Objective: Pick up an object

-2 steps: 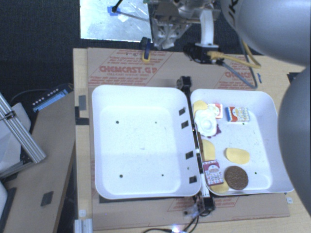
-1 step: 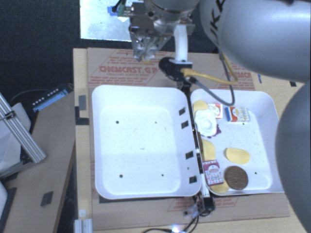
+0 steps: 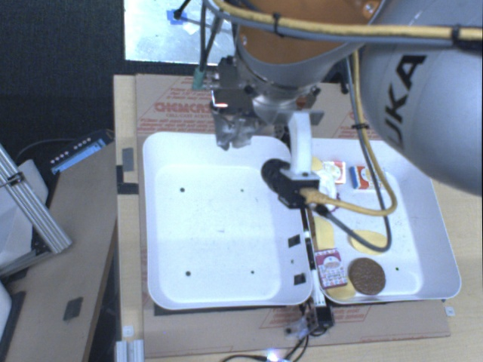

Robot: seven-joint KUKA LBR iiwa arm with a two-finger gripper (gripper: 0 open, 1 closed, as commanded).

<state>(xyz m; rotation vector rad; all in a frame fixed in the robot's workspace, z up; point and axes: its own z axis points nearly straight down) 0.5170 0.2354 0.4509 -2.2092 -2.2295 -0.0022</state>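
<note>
Grey arm (image 3: 423, 89), orange band (image 3: 302, 13), yellow cables (image 3: 339, 29)

Even overhead light, soft shadows; shallow white plastic bins (image 3: 219, 225) bright w/ mild glare; near grey arm (image 3: 423, 89) blurred.

I read "UKA" on the grey arm (image 3: 423, 89) and red "CHEMCRA" on the cardboard (image 3: 177, 105) behind the left bin (image 3: 219, 225).

The tan wooden surface (image 3: 75, 225) carries a flat brown cardboard sheet with red print (image 3: 173, 100). Two shallow white plastic bins lie side by side on it: left bin (image 3: 219, 225), right bin (image 3: 426, 232).
</note>
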